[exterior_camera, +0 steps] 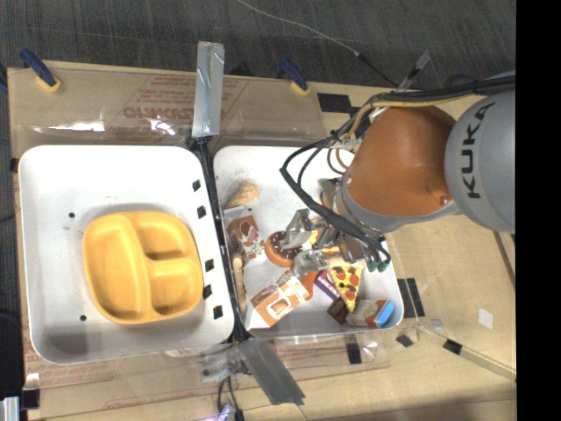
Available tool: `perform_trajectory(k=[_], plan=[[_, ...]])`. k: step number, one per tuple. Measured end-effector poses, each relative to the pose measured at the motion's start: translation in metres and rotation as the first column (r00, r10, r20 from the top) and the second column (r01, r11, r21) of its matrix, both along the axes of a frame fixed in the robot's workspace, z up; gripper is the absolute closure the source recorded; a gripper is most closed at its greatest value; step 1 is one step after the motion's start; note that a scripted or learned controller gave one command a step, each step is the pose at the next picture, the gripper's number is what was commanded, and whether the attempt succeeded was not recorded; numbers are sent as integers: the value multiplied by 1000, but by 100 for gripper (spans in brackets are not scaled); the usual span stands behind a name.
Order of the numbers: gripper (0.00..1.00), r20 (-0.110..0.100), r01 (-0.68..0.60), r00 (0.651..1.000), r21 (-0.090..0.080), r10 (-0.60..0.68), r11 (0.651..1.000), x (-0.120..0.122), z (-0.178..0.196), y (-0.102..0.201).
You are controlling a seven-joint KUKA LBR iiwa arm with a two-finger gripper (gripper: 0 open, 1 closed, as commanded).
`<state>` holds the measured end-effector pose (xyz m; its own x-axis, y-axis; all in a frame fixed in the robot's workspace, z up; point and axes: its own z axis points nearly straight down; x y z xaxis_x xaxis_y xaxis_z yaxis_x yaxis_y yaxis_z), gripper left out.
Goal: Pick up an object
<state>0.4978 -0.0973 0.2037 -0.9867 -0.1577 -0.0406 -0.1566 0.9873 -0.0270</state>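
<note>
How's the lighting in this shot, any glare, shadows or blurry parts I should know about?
In the camera view, light is even and soft; the orange band shows a mild sheen, no harsh glare. A faint shadow lies beside the yellow tray in the left bin. The end effector area is dim and cluttered with toys, so fine detail is hard to read there.

The grey arm point(482, 169) carries the brand name KUKA in dark capital letters, running sideways down its casing at the right of the camera view. Faded red print shows on the brown cardboard sheet point(131, 99) lying under the two bins, beneath a clear film, but its letters are too blurred to read. The small packets in the right bin point(263, 160) bear coloured print that cannot be made out.
</note>
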Motion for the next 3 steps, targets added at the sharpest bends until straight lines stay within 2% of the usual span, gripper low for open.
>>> perform_trajectory(k=[1,2,3], plan=[[100,-44,-19,999,19,20,1000,27,4,10],[100,-38,221,975,18,-220,975,54,142,-64],[100,-55,199,979,21,-198,980,20,28,-32]])
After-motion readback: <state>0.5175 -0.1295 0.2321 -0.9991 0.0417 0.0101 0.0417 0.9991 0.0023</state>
